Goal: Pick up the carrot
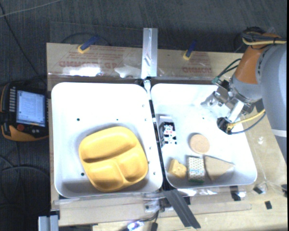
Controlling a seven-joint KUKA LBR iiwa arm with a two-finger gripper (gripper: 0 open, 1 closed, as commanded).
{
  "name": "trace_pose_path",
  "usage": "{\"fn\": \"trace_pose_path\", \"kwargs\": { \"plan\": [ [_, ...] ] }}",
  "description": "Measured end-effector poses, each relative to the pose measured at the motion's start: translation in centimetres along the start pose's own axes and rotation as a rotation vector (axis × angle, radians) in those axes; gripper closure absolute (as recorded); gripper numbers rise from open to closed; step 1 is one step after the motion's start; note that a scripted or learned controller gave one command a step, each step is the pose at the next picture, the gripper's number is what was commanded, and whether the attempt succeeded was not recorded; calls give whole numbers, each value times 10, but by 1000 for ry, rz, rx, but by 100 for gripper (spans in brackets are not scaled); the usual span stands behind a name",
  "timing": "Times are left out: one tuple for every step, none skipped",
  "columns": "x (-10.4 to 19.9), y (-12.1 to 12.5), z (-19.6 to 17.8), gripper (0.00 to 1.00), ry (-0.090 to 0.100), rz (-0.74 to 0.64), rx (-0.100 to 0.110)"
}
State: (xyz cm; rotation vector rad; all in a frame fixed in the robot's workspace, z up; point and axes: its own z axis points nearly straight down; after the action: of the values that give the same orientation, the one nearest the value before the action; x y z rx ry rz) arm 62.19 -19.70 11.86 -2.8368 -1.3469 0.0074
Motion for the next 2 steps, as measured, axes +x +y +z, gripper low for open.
{"fn": "trace_pose_path", "kwargs": {
  "plan": [
    [26,31,0,0,-4,497,2],
    [27,31,-8,100,-11,489,1]
  ]
}}
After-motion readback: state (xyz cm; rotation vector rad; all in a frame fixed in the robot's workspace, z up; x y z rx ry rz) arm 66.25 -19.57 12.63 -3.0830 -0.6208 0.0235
